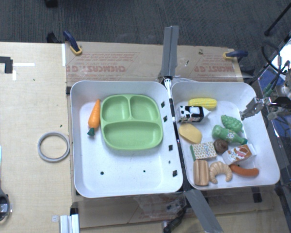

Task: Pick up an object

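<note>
Since your gripper (249,109) hangs over the right bin's (262,178) right edge, its finger spread impossible to judge, try the corn cob (202,103) near that bin's far edge: likely light, stiff, slippery plastic, best pinched mid-length across its narrow width.

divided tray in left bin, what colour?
Light green tray, clear in the camera view.

Grey metal pincer (248,111) with slim fingers and dark cabling.
</note>
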Robot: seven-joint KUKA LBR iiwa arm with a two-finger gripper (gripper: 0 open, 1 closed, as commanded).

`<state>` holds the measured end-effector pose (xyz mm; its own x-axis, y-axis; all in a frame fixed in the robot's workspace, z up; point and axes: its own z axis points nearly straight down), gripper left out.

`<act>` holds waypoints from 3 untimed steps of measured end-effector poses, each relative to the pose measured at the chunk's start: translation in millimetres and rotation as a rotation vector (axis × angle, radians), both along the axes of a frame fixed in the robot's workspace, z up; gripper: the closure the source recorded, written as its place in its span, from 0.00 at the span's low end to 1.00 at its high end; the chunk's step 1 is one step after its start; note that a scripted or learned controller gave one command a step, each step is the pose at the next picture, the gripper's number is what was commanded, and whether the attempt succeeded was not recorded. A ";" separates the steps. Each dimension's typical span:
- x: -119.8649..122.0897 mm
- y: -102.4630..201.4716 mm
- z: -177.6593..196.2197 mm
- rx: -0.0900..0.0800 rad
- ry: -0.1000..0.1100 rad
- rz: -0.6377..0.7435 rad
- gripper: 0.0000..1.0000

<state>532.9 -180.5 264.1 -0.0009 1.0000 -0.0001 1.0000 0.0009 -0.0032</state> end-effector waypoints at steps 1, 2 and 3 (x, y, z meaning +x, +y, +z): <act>-36.1 -24.9 25.7 -0.001 -0.002 0.052 0.00; -26.2 1.0 -27.4 0.000 -0.002 0.205 0.00; 5.7 -35.7 -114.1 0.001 -0.001 0.189 0.00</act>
<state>538.6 -216.2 150.0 -0.1890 0.9820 0.0006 0.9820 0.1890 -0.0023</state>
